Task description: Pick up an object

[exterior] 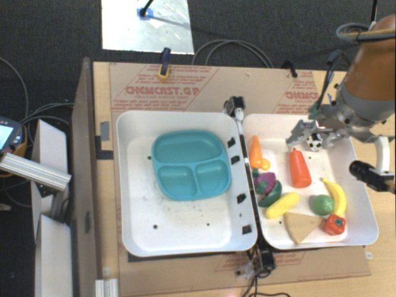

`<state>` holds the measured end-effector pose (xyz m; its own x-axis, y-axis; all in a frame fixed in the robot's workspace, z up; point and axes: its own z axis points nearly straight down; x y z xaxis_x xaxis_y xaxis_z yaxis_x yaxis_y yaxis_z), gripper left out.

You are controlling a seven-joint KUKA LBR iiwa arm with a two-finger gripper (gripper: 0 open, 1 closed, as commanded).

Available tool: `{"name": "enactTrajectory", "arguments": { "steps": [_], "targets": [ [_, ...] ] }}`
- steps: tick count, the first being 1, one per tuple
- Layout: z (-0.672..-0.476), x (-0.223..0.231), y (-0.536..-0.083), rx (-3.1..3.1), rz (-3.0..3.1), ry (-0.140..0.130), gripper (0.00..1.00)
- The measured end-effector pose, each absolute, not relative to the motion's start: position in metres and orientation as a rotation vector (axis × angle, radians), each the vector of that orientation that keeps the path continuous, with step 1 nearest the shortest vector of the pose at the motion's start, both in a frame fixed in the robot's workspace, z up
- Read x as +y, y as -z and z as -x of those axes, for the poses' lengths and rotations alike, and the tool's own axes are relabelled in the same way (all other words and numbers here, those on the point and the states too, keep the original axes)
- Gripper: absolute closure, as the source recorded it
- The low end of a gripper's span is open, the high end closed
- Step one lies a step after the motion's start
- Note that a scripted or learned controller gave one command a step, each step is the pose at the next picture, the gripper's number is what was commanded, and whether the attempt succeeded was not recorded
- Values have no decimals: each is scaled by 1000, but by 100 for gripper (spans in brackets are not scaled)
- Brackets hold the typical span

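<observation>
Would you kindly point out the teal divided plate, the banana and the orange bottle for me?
teal divided plate point(166, 147): camera view, on its large upper compartment.
banana point(337, 196): camera view, mid-curve of the peel.
orange bottle point(300, 169): camera view, middle of its body.

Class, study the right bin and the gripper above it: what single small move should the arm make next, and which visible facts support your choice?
Probably lower straight down a little. The gripper hangs over the right bin's upper part, just above the red-orange bottle-shaped toy, which lies apart from the banana and carrot. Nothing is seen between its fingers, so this nearest, uncrowded piece seems the easiest target.
</observation>
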<state>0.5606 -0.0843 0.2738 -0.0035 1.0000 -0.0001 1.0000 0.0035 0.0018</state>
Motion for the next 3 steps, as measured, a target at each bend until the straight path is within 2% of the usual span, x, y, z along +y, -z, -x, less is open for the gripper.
{"name": "enactTrajectory", "arguments": {
  "steps": [1,2,3],
  "targets": [
    [-568,-138,-187,2220,-2223,2,0],
    [-578,-156,-82,2223,-2223,3,0],
    [-579,-156,-97,2221,-2218,-3,100]
  ]
}}
